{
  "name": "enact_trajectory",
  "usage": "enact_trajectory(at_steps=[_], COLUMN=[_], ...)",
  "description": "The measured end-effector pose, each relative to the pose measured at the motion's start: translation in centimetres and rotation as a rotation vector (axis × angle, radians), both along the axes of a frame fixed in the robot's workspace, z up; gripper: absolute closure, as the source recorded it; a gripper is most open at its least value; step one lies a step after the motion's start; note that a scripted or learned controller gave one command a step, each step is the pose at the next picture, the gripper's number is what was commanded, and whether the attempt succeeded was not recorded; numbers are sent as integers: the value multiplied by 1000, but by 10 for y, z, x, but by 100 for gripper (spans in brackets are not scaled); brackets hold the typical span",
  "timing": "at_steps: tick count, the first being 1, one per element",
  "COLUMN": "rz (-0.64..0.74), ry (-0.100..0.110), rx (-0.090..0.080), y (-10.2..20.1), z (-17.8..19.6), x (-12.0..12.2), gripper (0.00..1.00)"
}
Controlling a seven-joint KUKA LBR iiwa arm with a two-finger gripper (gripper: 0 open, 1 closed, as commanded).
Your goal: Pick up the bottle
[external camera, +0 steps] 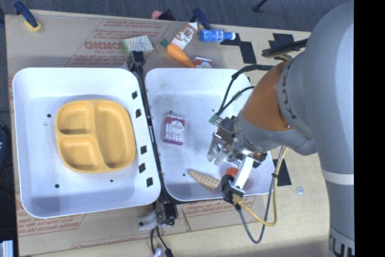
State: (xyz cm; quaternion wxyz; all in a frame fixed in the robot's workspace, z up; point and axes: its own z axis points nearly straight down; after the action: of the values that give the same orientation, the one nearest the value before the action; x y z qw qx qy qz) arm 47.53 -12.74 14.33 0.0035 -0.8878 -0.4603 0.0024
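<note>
Grey metal pincer [221, 152] is hanging over the right white plastic bin [157, 129]; whether it is wide or narrow I cannot tell. A tan waffle cone [204, 179] is lying at its seven o'clock, a small maroon packet [174, 129] at its ten o'clock. The blue plastic bottle [215, 36] is lying on the tabletop [78, 33] at twelve o'clock, outside the bin, beside an orange carrot [180, 55].

A large grey robot arm [331, 99] reaches in from the right, with an orange band [267, 102] just above its wrist. The wrist bends down over the right bin's [180, 84] lower right corner. The gripper [219, 150] hangs low there, pointing down and left. A yellow cable [264, 213] loops below it.
</note>
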Motion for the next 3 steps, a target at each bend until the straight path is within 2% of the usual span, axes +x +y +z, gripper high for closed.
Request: enact_trajectory(at_steps=[1,2,3], rz=[220,328,-109], ry=[-2,-5,-4], rx=[2,-1,-2], y=[2,-76,-42], z=[-4,47,59], x=[0,1,1], gripper=[100,100,100])
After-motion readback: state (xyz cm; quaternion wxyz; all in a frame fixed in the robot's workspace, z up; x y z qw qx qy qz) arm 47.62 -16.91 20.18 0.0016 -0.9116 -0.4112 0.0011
